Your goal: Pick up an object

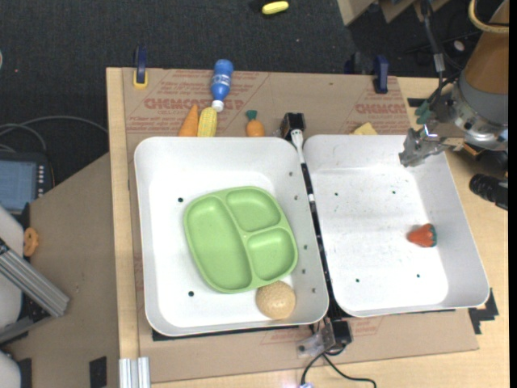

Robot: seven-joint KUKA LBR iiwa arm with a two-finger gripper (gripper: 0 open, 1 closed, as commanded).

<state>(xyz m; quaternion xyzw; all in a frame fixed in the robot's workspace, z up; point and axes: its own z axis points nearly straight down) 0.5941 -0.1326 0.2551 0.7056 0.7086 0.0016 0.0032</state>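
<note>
tray point(239, 238) in left bin point(153, 217), strawberry point(421, 235) right

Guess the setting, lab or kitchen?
Likely a robotics lab bench: two white bins clamped onto cardboard, toy food such as a strawberry and green divided plate, loose cables, gripper overhead.

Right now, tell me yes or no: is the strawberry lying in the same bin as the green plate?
No, the strawberry lies in the right bin, and the green plate in the left bin.

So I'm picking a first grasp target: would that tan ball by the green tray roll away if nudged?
Probably. The tan ball looks round, so a sideways push likely rolls it. It sits against the green divided tray and near the left bin's rim, which may stop it.
</note>
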